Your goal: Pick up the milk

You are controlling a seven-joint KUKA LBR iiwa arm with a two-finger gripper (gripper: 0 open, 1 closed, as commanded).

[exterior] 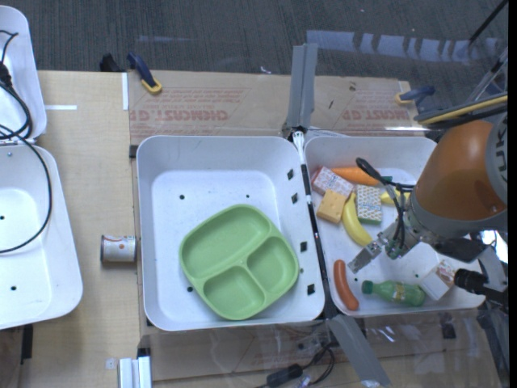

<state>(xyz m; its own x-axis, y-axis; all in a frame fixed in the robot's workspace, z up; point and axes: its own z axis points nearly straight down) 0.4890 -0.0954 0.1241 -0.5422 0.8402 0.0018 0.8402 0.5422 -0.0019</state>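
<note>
Right bin (367, 141): crowded with toy food; little free floor.
Milk (422, 267): white carton, half under the arm; long axis unclear.
Claw (386, 247): low in the bin, grip state hidden.

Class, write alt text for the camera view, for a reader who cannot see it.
A grey arm with an orange band reaches over the right white bin of toy food: yellow banana, red sausage, green bottle. The left white bin holds a green divided plate.

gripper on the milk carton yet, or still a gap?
Cannot tell. In the camera view the gripper sits at the upper left edge of the white milk carton, but the arm's orange band overhangs that spot, so neither contact nor a gap shows plainly.
</note>
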